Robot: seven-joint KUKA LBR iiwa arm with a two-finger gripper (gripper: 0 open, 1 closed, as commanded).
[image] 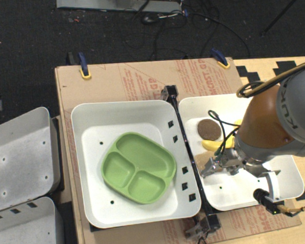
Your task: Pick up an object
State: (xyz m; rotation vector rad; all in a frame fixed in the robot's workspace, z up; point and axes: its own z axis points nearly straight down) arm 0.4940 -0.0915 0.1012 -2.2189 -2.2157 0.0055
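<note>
Banana (216, 144) lies in the right bin (291, 187), long axis running left-right, beside a brown disc (209, 129). My gripper (217, 167) hovers just below it; I cannot tell its opening.

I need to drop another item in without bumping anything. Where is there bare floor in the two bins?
In the left bin, bare strips run between the green divided plate and the walls, widest along the far side. The right bin is crowded: arm and gripper hang beside the brown disc and yellow item; its near floor is bare.

Green divided plate (139, 168), brown disc (209, 129), yellow banana (213, 145), white bins (85, 129).
</note>
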